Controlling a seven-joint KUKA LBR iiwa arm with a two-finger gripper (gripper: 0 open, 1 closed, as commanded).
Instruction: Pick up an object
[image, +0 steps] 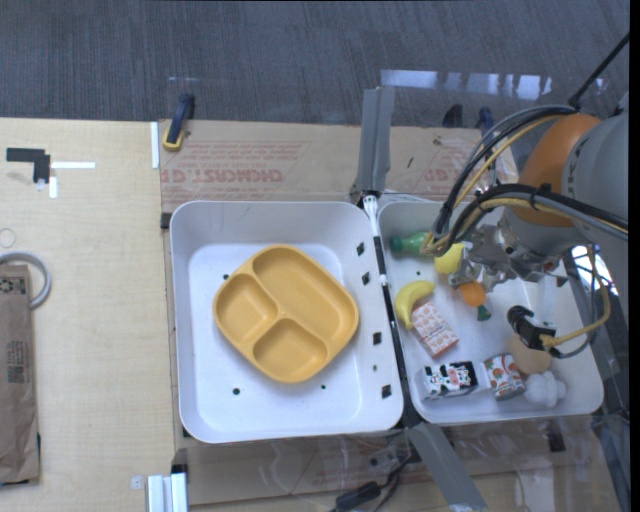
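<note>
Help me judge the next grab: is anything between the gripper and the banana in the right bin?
Nothing visible blocks it. The banana lies bare on the right bin floor, with the gripper up and to its right; an orange ball sits under the gripper, beside the path.

Dark grey ribbed carpet (250, 50) across far side, beyond gripper (478, 275). Pale wood bench top (90, 300) stretches well left of gripper. Brown printed cardboard sheet (260, 165) lies up-left of it, under bins. Yellow-handled clamp (180, 120) at cardboard's far left corner. Black bracket (30, 160) with white strip further left still. Brown paper bag (18, 380) with grey loop handle at far left edge. Grey metal post (372, 140) rises just left of gripper. Light even, soft, no hard shadows.
</note>
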